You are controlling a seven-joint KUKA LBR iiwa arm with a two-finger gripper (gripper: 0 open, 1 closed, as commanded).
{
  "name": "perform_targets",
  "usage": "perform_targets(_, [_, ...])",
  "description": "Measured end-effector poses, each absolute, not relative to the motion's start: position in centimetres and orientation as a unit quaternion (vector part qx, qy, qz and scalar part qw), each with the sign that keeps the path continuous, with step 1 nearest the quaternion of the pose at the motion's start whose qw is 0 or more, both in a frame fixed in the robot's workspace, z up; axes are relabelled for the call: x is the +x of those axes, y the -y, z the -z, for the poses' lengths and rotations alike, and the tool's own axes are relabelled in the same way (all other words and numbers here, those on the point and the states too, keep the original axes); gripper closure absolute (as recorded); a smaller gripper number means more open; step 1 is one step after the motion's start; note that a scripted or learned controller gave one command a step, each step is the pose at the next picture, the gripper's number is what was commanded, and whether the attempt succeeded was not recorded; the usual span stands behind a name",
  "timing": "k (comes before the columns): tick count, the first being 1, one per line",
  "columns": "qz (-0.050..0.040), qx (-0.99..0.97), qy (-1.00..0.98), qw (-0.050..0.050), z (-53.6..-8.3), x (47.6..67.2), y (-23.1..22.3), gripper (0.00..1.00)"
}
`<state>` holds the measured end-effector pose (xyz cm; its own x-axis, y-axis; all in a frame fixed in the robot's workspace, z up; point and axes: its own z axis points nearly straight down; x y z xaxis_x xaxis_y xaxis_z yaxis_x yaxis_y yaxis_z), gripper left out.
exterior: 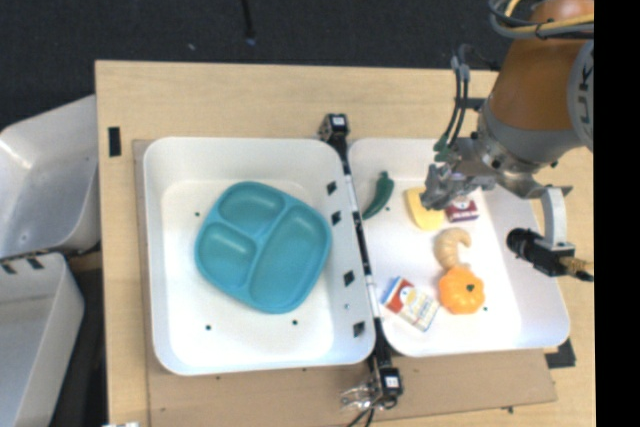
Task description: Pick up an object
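My gripper [441, 198] hangs over the upper middle of the right bin [520, 315], directly above a yellow wedge [420, 212] and beside a small red and white packet [462, 210]. A pale croissant [452, 245] lies just below them. An orange fruit [461, 293] sits further down, next to a red and white carton [409, 302]. A green pepper-like piece [379, 195] rests near the bin's left wall. The gripper's body hides its fingertips.
The left bin [170, 325] holds a blue divided plate [263, 246]. A black divider with clips [350, 245] runs between the bins. The arm's orange and grey body [535, 105] covers the right bin's upper right part.
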<state>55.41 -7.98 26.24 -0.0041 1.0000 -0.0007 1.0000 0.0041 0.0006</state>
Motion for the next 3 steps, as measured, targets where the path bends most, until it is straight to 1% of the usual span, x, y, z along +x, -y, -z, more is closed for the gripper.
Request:
perform_targets(1, [-0.0012,0.704,-0.71,0.001,-26.8,55.8,2.8,1.0])
perform_targets(2, [0.0002,0.705,-0.709,-0.001,-24.9,56.0,-2.4,1.0])
perform_targets(3, [0.0001,0.705,-0.709,-0.001,-24.5,56.1,-6.6,1.0])
